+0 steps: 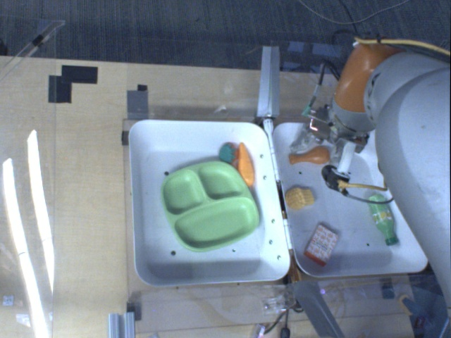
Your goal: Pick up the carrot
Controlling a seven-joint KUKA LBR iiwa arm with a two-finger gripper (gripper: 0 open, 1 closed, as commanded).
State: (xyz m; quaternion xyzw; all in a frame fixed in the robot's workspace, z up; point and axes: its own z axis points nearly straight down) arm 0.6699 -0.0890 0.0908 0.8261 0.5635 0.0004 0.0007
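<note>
Pincer [325, 141] is over the right bin [405, 259] now, up at its far end, hanging off the grey arm [416, 132] with the orange band, and whether it's spread or closed I can't tell from this angle. Nothing can be seen gripped in it. Just under it lies a tan, drumstick-shaped toy [310, 157], so close that contact or a gap can't be called.

And the carrot [245, 164]? Other side entirely! It's in the left bin [151, 259], lying lengthwise against the far right edge of the green divided plate [210, 204], its teal-green top [227, 153] pointing away, just short of the wall between the two bins.

So by my reading this is the approach step, with the pick not yet made. Next move calls for a swing across the dividing wall to the left bin, a line-up across the carrot's narrow width, and a careful descent with plate rim and bin wall crowding both sides.

Elsewhere in the right bin: a yellow crumbly block [299, 198], a green bottle [382, 220] and a small red-edged box [322, 243]. Box and bottle both carry print, but it's far too small to read.
</note>
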